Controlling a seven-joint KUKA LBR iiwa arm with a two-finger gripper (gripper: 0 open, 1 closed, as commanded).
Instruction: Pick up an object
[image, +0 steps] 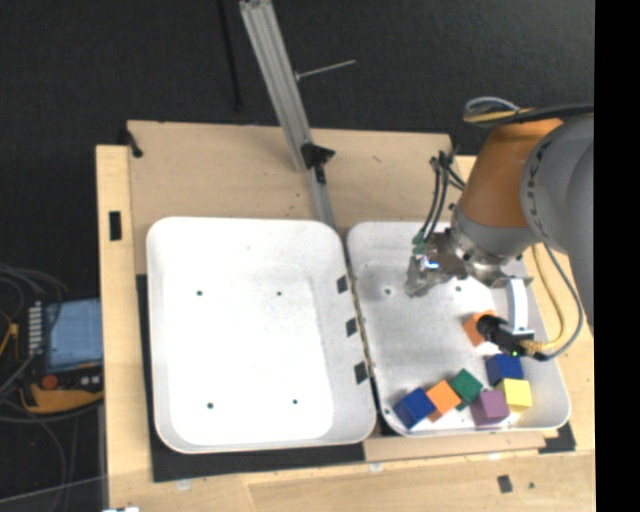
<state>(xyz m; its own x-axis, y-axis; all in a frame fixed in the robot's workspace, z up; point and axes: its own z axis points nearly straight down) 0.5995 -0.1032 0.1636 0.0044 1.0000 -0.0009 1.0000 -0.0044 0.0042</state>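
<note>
I see the arm reaching in from the right, wrist bent down over the right bin, with the gripper low above the bin's bare upper floor; I cannot tell its state, and no block is visible in it. Block count in that bin: two blue, two orange, one green, one purple, one yellow. Six cluster along the near edge, well apart from the gripper, and the second orange one sits higher by the right wall.
</note>
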